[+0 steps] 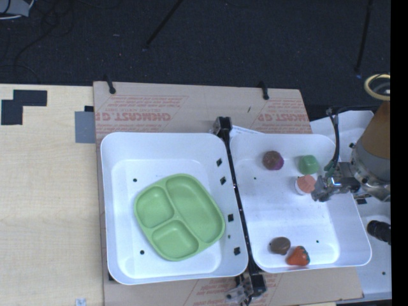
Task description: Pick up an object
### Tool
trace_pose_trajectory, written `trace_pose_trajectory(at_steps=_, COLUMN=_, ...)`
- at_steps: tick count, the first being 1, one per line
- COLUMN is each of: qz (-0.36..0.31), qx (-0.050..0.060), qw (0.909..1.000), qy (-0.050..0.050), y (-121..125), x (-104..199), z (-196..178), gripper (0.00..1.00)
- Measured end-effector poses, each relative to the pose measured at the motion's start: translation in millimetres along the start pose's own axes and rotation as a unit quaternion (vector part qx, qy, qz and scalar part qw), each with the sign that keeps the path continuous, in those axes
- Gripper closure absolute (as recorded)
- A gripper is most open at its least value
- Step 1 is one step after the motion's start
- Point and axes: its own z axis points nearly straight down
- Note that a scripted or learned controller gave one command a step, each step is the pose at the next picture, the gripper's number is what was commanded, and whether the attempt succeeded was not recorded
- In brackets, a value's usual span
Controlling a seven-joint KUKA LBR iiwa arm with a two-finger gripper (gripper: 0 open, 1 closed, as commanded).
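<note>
The right bin holds several small objects. A dark purple ball lies near its back, with a green block to the right of it. A salmon-pink round piece sits just below the green block. At the bin's front lie a brown lump and a red piece, side by side. My gripper comes in from the right and hangs low over the bin, right beside the pink piece on its right side. Nothing shows lifted off the bin floor.
The left bin holds a light green divided plate. A black divider runs between the bins. Both stand on a cardboard sheet on the wooden bench. The grey arm with its orange band crosses the right bin's right rim.
</note>
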Motion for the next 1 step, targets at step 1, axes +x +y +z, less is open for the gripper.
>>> trace_pose_trajectory(at_steps=1, qz=-0.001, qx=0.003, qw=1.0, qy=0.001, y=14.8, x=53.7, z=6.9, gripper=1.0)
